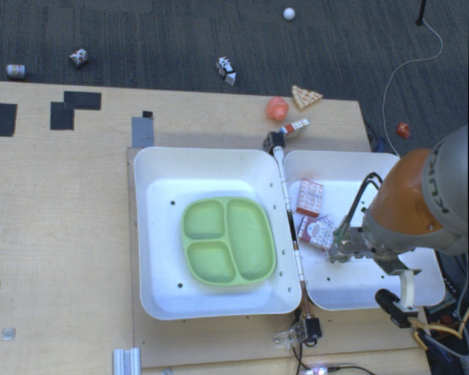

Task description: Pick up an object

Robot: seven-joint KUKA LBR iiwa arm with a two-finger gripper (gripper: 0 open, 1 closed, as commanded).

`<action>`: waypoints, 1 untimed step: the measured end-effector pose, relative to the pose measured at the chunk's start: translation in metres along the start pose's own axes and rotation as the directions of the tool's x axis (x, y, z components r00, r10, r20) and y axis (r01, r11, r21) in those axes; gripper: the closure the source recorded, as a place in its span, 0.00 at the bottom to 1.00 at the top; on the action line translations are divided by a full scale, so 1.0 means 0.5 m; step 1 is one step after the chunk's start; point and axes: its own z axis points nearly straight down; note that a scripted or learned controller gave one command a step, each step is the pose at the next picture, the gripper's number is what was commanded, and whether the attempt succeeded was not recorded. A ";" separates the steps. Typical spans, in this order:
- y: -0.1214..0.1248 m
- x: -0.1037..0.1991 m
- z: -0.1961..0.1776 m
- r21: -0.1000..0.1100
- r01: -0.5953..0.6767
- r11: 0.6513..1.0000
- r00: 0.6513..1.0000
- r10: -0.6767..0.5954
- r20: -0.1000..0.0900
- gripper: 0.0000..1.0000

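Gripper (338,249) was seen low inside the right bin (344,293), at the end of the grey arm (414,209) with its orange band, which reached in from the right. Whether anything was grasped could not be told, since the wrist hid that part from above. Just left of the gripper, a small red-and-white packet (316,231) lay on the bin floor, touching or nearly touching it. A second red-and-white box (309,197) was found a little farther up, near the bin's left wall.

In the left bin (157,220), a green divided tray (229,241) with three compartments was set flat near the middle.

Beyond the bins, at the far edge of the bench, a red ball (277,108), a wedge-shaped toy slice (306,96) and a small marker-like object (296,127) were scattered. On the dark carpet, a white ball (289,13) and a few small items were noted.
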 end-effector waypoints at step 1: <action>0.000 0.000 0.000 0.000 0.000 1.000 1.000 0.000 0.000 0.00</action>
